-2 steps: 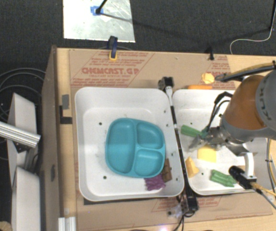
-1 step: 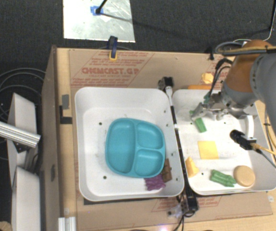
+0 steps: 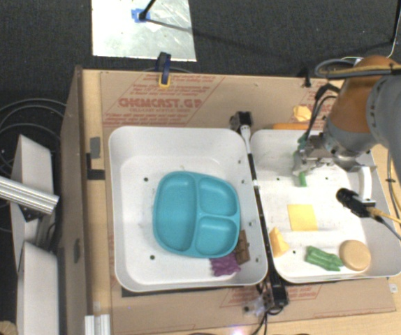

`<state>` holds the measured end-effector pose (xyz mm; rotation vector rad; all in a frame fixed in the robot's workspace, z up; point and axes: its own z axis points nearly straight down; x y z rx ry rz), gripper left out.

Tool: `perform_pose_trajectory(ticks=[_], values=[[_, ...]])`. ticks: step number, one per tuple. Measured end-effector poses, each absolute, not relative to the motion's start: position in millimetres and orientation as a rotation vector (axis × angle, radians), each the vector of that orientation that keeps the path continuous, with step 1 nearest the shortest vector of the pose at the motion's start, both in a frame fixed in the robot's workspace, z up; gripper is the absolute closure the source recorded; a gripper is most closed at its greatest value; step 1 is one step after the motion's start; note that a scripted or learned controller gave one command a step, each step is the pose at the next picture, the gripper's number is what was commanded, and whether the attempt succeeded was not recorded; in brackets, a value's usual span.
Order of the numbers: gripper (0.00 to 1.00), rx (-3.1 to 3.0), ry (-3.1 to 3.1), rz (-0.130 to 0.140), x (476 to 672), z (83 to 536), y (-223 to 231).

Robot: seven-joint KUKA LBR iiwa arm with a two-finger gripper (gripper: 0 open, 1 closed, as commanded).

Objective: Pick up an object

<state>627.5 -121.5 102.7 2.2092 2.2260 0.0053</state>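
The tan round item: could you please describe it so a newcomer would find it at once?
Take the white bin on the view's right, the one without the blue plate. In its near right corner lies the tan round item, just right of a green piece. It alone there is a tan disc; its neighbours are green or yellow.

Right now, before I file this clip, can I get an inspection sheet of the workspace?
Surface: cardboard-topped bench, left bin and right bin side by side.
Job's things: right bin: yellow square, orange wedge, green piece, tan disc, small green bit; left bin: teal plate, purple scrap, brown scrap.
Clutter: nothing seen.
Grippers: pincer low over right bin's far end, beside small green bit.
Cables: black loops on floor, left.
Surroundings: dark carpet, silver sheet.
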Motion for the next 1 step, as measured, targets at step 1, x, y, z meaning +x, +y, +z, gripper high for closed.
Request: perform_pose_trajectory(ticks=[1], values=[[1.00,2.206,2.231,0.013,597.1,189.9,-41.8]])
